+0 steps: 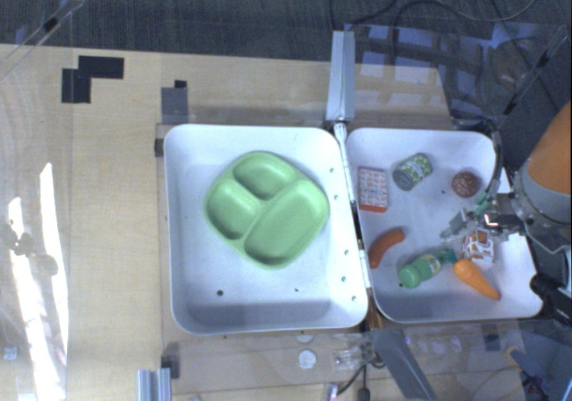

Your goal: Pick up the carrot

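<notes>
Tapered orange carrot (476,279) lies in rt bin (429,312) (glossy white) — hand (478,222) just above, grip can't tell.

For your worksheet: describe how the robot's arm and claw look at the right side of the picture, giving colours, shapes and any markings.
The arm is a thick rounded body, grey below a broad orange band. From it a small claw of silvery metal parts reaches over the right bin, with a touch of green on it. It is too small and blurred to show any markings or cables.
</notes>
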You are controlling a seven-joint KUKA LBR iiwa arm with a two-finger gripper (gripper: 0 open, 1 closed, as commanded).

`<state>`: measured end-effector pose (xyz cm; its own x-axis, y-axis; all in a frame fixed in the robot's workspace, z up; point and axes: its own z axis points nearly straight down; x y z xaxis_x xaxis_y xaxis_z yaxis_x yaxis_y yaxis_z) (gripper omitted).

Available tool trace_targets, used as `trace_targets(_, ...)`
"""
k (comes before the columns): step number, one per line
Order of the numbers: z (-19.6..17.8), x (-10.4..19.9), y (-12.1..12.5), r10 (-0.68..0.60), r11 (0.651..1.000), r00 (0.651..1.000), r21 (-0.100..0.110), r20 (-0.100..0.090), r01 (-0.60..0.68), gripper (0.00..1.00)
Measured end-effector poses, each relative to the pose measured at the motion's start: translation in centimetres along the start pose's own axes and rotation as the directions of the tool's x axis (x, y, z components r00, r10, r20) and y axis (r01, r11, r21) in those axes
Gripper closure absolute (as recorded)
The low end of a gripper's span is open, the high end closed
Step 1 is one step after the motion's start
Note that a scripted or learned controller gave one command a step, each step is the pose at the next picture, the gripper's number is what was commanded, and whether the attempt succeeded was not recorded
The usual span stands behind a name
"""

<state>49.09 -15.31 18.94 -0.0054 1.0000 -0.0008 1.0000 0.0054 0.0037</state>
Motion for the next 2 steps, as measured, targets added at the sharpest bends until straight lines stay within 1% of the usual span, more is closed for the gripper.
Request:
trace_targets(1, 7.4, -4.5, 1.0, -0.113, 0.993, 0.993, -0.042, 0.023, 0.113, 0.0)
trace_targets(2, 5.4, -4.7, -0.2, -0.239, 0.971, 0.971, -0.005, 0.003, 0.239, 0.0)
